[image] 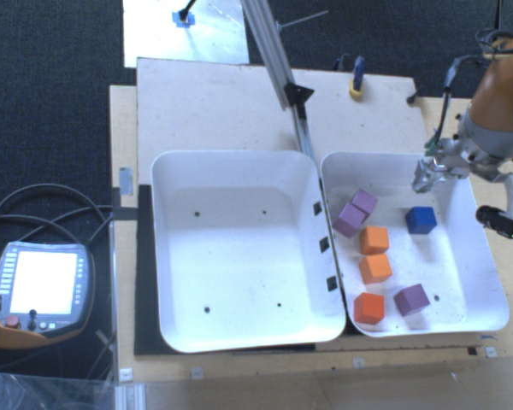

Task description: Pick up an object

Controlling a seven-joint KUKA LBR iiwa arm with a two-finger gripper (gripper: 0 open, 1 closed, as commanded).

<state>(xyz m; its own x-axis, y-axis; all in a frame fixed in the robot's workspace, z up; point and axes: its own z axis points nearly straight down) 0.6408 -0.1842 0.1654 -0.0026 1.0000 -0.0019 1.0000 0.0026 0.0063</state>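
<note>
The metal gripper [427, 176] hangs over the far side of the right bin [487, 301]; its spread cannot be told. Matte cubes lie below: a blue cube [421, 219] nearest it, two purple blocks [356, 212] left, three orange cubes [374, 266] nearer

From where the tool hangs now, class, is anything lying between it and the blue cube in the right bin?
Nothing visible does. The tool hovers near the right bin's back edge, and the blue cube sits just in front of it, with bare bin floor around it. The nearest orange cube lies off to its side.
</note>
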